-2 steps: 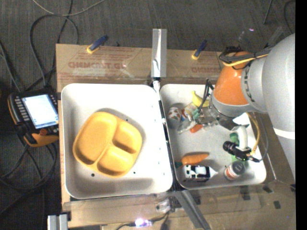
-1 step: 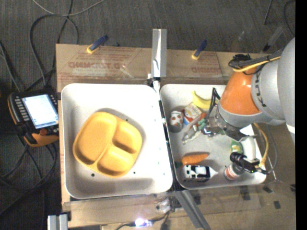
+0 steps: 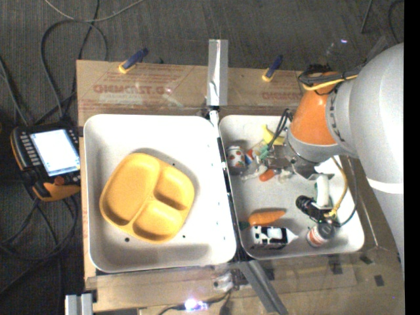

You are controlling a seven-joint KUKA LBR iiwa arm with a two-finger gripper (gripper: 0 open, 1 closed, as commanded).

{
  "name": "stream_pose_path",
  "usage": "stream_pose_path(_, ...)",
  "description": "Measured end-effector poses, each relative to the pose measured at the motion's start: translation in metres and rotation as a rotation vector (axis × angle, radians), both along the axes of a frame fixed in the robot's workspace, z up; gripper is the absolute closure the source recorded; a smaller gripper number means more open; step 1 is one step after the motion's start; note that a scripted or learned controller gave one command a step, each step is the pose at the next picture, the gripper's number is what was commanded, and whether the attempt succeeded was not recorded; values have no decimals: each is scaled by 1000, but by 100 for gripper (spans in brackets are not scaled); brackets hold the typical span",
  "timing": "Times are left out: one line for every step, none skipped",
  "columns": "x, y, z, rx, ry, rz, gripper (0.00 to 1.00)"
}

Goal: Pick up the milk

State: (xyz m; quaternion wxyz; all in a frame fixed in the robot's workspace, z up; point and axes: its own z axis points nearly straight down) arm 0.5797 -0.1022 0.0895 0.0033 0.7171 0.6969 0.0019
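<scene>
Looking down on the counter (image 3: 141,87), a brown board top with red lettering, clamped at the far edge by two blue-and-yellow clips (image 3: 133,60). A silver post (image 3: 216,71) rises at the far side, right above the seam between the two bins.

The left bin (image 3: 98,241) carries a yellow divided plate (image 3: 149,197), three compartments, sitting a touch left of centre.

Over to the right bin (image 3: 357,238), where it's busy. The milk (image 3: 270,235), a small black-and-white cow-patterned carton, lies at the near edge, left of the middle. Just beyond it lies a carrot (image 3: 267,216), close beside the carton. A small can (image 3: 235,156) sits by the bin's left wall toward the far side, and a red-and-white cup (image 3: 317,236) stands in the near right corner.

The arm (image 3: 374,110) comes in from the right, grey bulk with the orange band, and the hand (image 3: 275,163) hangs over the far middle of the right bin, among small colourful bits, well apart from the milk. Whether it is spread or pressed together, I cannot tell.

Around the counter lies dark carpet (image 3: 164,18) with black cables trailing across it. At the left lies a pendant with a lit screen (image 3: 51,151).
</scene>
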Motion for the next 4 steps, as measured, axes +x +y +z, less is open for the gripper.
stream_pose_path(-29, -28, 0, -2, -5, 16, 0)
stream_pose_path(-62, -43, 1, -3, -7, 21, 0)
stream_pose_path(-53, -35, 23, 4, 10, 112, 0)
stream_pose_path(-20, -4, 0, -3, -1, 137, 0)
